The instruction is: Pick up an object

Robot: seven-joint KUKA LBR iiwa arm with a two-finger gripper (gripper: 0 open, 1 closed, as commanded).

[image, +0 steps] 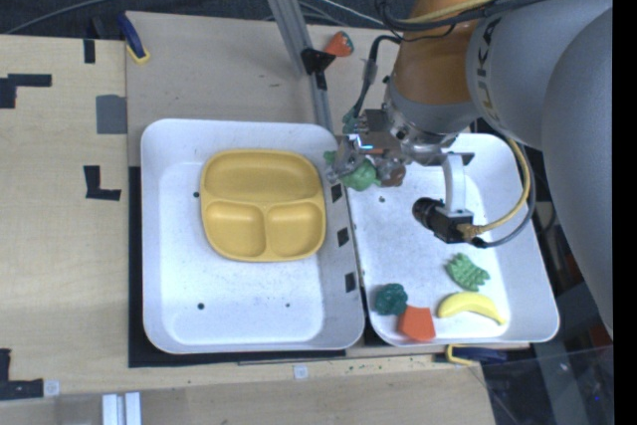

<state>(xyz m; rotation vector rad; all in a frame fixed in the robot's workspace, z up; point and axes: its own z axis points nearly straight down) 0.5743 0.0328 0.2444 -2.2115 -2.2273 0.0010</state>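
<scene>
Gripper (pixel 364 166) jaws clamped on a green object (pixel 360 176) above right bin (pixel 518 314).

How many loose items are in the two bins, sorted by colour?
Yellow: 2, the divided tray and the banana.
Green: 3, the piece at the gripper, the leafy piece and the dark green piece.
Orange-red: 1, the block.
Total: 6

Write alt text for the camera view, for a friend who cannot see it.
A grey robot arm's gripper hangs over the inner edge of the right white bin, a small green object at its tip. A yellow divided plastic tray fills the left white bin; a yellow toy banana and orange block lie bottom right.
</scene>
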